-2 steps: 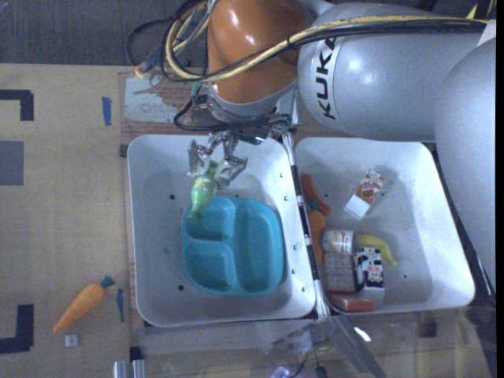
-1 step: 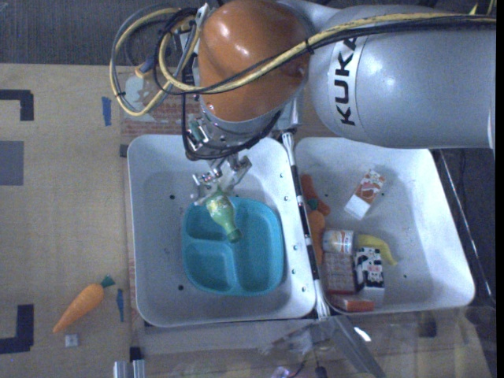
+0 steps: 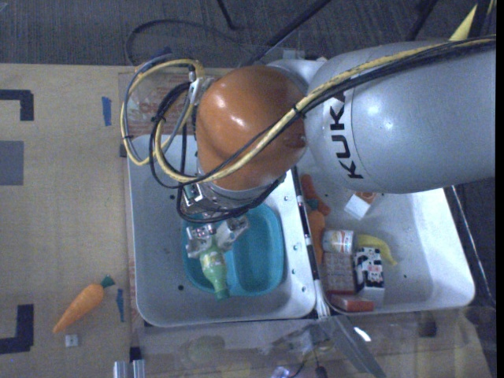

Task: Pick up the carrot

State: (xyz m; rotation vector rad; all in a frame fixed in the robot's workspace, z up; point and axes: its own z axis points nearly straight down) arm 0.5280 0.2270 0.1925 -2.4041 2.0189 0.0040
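In the camera view the gripper [image 3: 211, 241] hangs over the blue tray [image 3: 264, 250] in the left bin [image 3: 153, 235] with a green bottle [image 3: 213, 270] between its fingers, while the carrot [image 3: 79, 305] lies untouched on the bench [image 3: 63, 211] outside that bin, so the pick looks not yet begun.

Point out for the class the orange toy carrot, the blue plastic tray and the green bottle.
Orange toy carrot [image 3: 79, 306]: camera view, middle of its body.
Blue plastic tray [image 3: 264, 250]: camera view, bare floor right of the bottle.
Green bottle [image 3: 214, 272]: camera view, its body.
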